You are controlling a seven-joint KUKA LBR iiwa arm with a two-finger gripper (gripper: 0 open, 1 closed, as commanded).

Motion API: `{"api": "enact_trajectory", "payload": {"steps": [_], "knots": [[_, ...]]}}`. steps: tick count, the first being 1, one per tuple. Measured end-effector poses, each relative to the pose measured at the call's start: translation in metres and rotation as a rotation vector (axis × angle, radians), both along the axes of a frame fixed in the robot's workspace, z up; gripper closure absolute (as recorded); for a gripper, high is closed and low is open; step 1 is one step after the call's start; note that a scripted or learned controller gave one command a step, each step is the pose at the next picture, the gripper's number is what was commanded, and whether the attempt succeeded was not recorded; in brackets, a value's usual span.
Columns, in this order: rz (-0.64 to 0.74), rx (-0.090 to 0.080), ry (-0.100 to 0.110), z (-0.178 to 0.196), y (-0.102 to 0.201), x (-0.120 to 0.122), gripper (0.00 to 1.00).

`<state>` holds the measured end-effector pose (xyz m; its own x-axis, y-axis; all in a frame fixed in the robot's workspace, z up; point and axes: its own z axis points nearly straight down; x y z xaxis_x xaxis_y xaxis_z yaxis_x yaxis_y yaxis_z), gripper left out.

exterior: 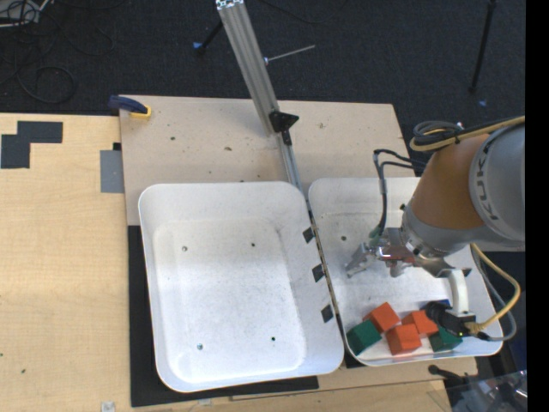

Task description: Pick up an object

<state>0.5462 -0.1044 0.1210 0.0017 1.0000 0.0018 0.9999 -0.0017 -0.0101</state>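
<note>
Several small blocks lie at the near end of the right bin [343, 204]: an orange block [385, 316], a second orange block [403, 339], a third orange one [424, 323], a green block [364, 336] and another green block [445, 342]. My gripper [367, 260] hangs over the middle of the right bin, a short way beyond the blocks, with its grey fingers pointing left. Nothing shows between the fingers. The arm's orange band covers the bin's right side.
The left bin [171, 221] sits beside the right one, with black clips along the shared rim. A slanted aluminium bar [254, 67] rises behind the bins. A blue and yellow clamp [130, 106] lies at the bench's far left corner.
</note>
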Motion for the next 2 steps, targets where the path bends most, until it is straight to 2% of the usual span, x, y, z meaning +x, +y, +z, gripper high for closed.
{"api": "enact_trajectory", "payload": {"steps": [1, 2], "knots": [[-0.001, -0.001, -0.007, -0.029, 0.001, 0.000, 0.00], [-0.011, 0.002, -0.006, -0.019, -0.001, 0.000, 1.00]]}}
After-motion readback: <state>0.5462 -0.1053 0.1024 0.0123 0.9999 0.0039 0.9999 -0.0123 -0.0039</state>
